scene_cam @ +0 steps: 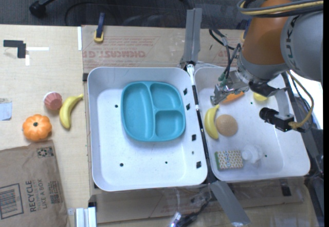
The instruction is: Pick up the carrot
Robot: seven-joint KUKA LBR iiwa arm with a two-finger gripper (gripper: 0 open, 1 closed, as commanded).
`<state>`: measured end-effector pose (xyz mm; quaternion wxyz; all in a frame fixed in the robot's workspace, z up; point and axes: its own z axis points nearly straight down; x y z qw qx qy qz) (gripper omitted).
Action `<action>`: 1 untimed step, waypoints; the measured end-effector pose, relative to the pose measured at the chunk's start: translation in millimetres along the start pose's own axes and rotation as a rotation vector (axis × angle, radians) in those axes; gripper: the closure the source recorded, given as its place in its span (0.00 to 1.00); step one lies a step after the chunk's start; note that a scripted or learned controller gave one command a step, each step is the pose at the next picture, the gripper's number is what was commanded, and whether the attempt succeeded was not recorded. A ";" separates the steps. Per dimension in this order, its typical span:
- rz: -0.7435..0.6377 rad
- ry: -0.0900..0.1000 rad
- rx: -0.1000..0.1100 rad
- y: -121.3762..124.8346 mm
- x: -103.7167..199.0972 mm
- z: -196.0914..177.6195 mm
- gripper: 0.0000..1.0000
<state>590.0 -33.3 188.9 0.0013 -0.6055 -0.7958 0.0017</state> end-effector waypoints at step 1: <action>-0.131 0.001 0.000 -50.8 -40.6 0.0 1.00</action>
